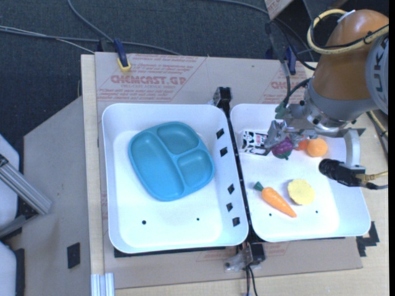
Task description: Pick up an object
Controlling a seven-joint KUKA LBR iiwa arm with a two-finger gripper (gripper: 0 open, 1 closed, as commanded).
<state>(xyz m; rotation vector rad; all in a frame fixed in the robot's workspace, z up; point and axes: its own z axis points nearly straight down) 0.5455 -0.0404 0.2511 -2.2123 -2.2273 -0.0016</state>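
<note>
Camera view caught the fingers (279, 142) right over the purple object (282, 148) in the right bin (345, 224). Their spread couldn't be told. The orange ball (317, 147) sat just beside.

left bin (117, 184): divided plate (171, 160) inside | right bin (345, 224): carrot (278, 201) near front, round slice (300, 192) just right of it, grape bunch (282, 148) and small fruit (316, 147) behind | claw (278, 134) over the grape bunch

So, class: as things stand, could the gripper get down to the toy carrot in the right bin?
Probably yes. The carrot lies apart from the yellow piece, with nothing over it, and the gripper hangs in the same bin, by the purple item.
</note>
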